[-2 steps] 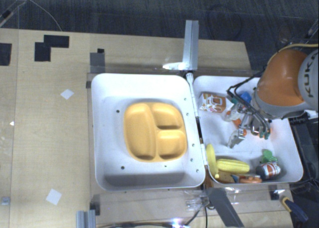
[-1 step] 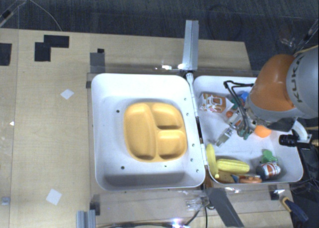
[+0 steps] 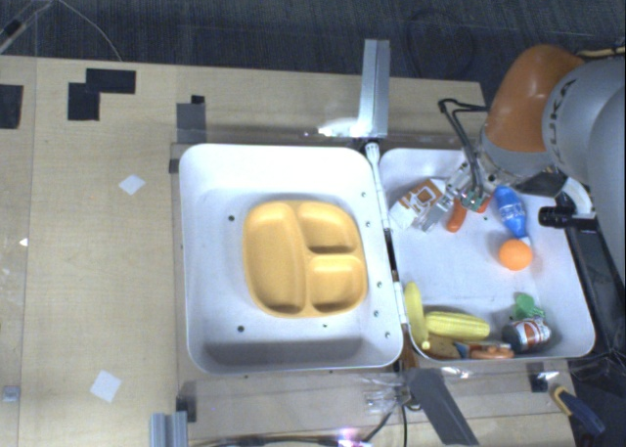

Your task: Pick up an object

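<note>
On the left side of the tabletop (image 3: 88, 269), the left bin (image 3: 205, 337) carries a yellow divided tray (image 3: 303, 257) lying flat in its middle. Just beside it, the right bin (image 3: 460, 269) keeps the small objects. Near its left wall lies a white and brown packet (image 3: 419, 202), and an orange tube (image 3: 456, 217) lies close to it. The tool (image 3: 468, 186) hangs over this spot, very near the packet and the tube; I cannot tell if it is apart or together, because it is small and blurred against them. More to the right there is a blue bottle (image 3: 510, 210) with an orange ball (image 3: 514, 255) touching its lower end. Along the front wall lie a banana (image 3: 414, 310), a corn cob (image 3: 456, 324), a green piece (image 3: 525, 305) and a can (image 3: 528, 335). To do this step well, I think the tool should come straight down over one object alone, probably the packet, and not catch the tube together with it.
</note>
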Available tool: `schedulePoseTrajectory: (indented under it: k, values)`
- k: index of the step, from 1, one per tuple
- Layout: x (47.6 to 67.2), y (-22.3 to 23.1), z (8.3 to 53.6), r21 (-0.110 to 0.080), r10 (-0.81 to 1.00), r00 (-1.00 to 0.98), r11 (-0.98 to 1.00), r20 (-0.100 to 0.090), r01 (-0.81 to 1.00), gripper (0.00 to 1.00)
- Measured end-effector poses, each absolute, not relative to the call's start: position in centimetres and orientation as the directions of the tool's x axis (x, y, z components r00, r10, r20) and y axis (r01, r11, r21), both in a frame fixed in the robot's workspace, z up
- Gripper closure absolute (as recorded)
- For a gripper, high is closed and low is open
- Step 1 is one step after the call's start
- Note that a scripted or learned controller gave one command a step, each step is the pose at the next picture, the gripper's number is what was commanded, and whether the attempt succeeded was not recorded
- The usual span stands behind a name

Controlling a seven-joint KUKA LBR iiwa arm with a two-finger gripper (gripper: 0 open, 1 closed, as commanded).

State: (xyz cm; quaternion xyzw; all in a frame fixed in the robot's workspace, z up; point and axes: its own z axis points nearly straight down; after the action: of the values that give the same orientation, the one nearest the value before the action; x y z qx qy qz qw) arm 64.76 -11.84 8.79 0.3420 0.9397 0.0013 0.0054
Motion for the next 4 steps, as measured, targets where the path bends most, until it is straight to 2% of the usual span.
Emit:
schedulePoseTrajectory:
  k: [1, 2, 3, 4]
  values:
    - [56.6, -12.1, 9.0, 0.006, 0.551, -0.834, 0.834, -0.011, 0.551, 0.00]
    - [49.7, -12.3, 10.3, 0.011, 0.432, -0.901, 0.902, -0.033, 0.432, 0.00]
    - [48.9, -11.9, 12.1, 0.005, 0.853, -0.522, 0.522, -0.004, 0.853, 0.00]
    - [51.4, -18.3, 11.7, 0.004, 0.950, -0.311, 0.311, -0.002, 0.950, 0.00]
